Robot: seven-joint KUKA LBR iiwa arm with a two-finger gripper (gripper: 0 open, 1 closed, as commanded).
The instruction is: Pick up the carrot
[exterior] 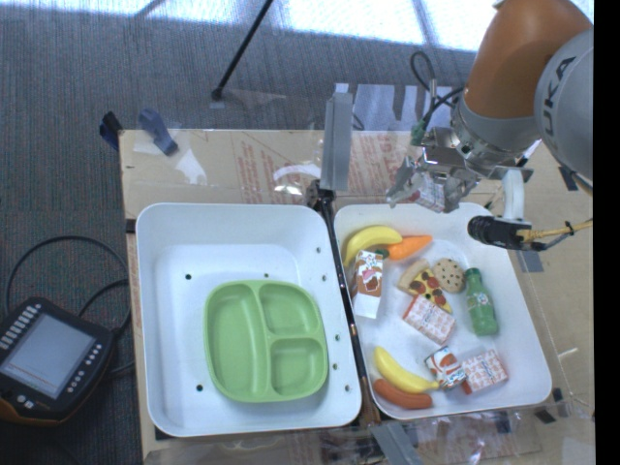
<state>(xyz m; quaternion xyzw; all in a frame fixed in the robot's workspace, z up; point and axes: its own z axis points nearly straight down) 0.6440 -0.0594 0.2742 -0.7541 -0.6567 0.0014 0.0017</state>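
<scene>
The small orange carrot with a green top (408, 248) lies in the right white plastic bin (531, 356), near its far edge, its green end touching a yellow banana (370, 240). The grey two-finger tool (429, 190) hangs above the bin's far rim, apart from the carrot; its tips blur into cables and brackets, so I cannot tell whether they are apart or together. The arm's upper part is cut off at the frame's edge.

Site: robotics lab | evidence: teach pendant (44, 356) lay on grey carpet (58, 85) beside plywood bench (223, 168); tripod leg (247, 39) stood behind.
</scene>
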